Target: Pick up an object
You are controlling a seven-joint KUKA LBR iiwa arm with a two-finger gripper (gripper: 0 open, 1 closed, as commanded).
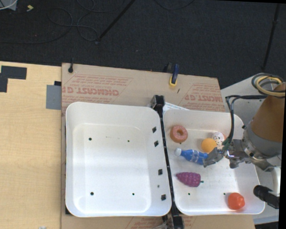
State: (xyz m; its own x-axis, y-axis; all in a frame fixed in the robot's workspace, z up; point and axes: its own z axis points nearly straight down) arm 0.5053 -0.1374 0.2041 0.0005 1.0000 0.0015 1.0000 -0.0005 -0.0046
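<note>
The blue bottle [192,155] lies on its side near the middle of the right bin [202,209], its white cap end pointing toward the divider between the two bins and its other end pointing toward the end effector [216,156]. The dark tips of the end effector sit right at that end of the bottle, low over the bin floor, and appear to touch or nearly touch it; whether the bottle is actually between them cannot be told, nor how far apart they stand, because they show as one dark blur. Just above the end effector, an orange ball [209,144] rests on the bin floor, and a small white object with dark spots [218,138] sits beside it toward the back wall. A pink doughnut-shaped ring [179,133] lies farther back and to the left of the bottle, near the divider. A purple bunch of grapes [188,178] lies in front of the bottle, apart from it. A red-orange ball [236,201] sits in the front right corner of the same bin, well away from the end effector. The arm [268,129] comes in from the right, its orange band above the grey wrist. The left bin [73,155] stands alongside on the cardboard-covered tabletop [111,88].
</note>
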